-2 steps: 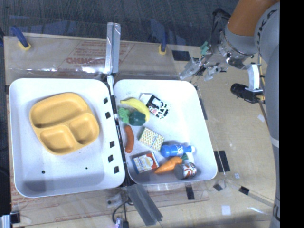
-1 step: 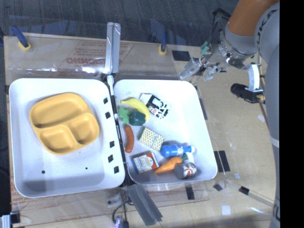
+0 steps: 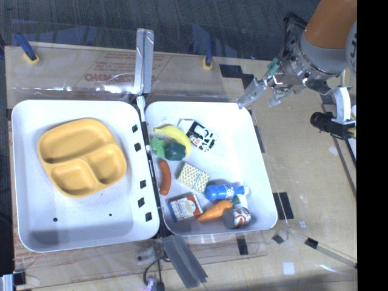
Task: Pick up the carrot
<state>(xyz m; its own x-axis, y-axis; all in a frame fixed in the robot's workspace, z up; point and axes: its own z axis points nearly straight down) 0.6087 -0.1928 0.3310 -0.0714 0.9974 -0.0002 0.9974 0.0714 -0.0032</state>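
Camera view: gripper (image 3: 250, 96) parked above right bin's (image 3: 257, 162) far corner, finger spread unclear, nothing visibly held; carrot (image 3: 215, 211) wedged between blue bottle (image 3: 223, 191) and can (image 3: 237, 217).

The arm (image 3: 330, 23) (orange band) is cut off by the top edge.

Pale wooden bench top (image 3: 303, 180), black tape marks scattered on it. Clear plastic sheet (image 3: 91, 71) with red print behind the bins. Dark carpeted floor (image 3: 182, 11) beyond. Even overhead light.
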